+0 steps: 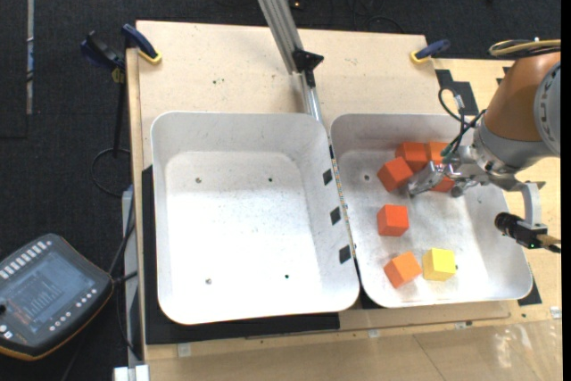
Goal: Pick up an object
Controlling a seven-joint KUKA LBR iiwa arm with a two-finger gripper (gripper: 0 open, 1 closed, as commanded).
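My claw (426,183) sits low among the packed orange cubes (406,163) at the right bin's (500,281) twelve o'clock — grip state indiscernible — so a fingertip may land on a neighbour and shove the cluster.

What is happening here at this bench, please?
A grey and orange robot arm reaches from the right into the right bin. Its hand is low among a cluster of orange blocks near the bin's far side. Whether it grips one cannot be seen. Another red-orange block, an orange block and a yellow block lie nearer the front.
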